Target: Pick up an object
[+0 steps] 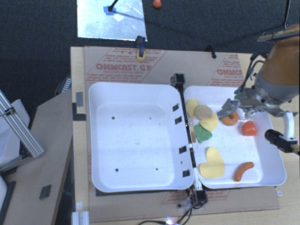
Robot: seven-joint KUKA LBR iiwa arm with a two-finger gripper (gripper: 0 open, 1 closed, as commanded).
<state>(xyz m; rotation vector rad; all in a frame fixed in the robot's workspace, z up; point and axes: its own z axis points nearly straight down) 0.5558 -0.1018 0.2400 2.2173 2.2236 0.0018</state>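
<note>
Over the right bin (pixel 276 172), the gripper (pixel 228 109) hangs low above a cluster of toy food, its grey fingers pointing left and down toward a small brown doughnut-like ring (pixel 230 120). Whether those fingers stand wide or narrow I cannot tell; they blur into one grey mass at this slant, and nothing shows between them. My judgement is that the approach step is in hand: the arm has no object yet and the ring, lying just beside the fingertips, looks the likeliest target.

The next move would call for a short descent with the fingers straddling the ring, then a clean close and lift. The ring is low and flat (a poor thing to pinch from above), so the fingers may slide off its rim or push it along the bin floor.

Close neighbours crowd the spot. A tan round piece (pixel 203 111) sits just left of the gripper, touching a yellow piece (pixel 209 123) below it and near another yellow piece (pixel 191 107) by the divider. A green leafy piece (pixel 202 133) lies below these. A red tomato-like piece (pixel 249 128) rests just right of the ring and could be nudged. Farther toward the front lie a larger yellow piece (pixel 212 164) and an orange sausage (pixel 243 170), both well apart from the gripper. The left bin (pixel 101 95) stands alongside.
</note>
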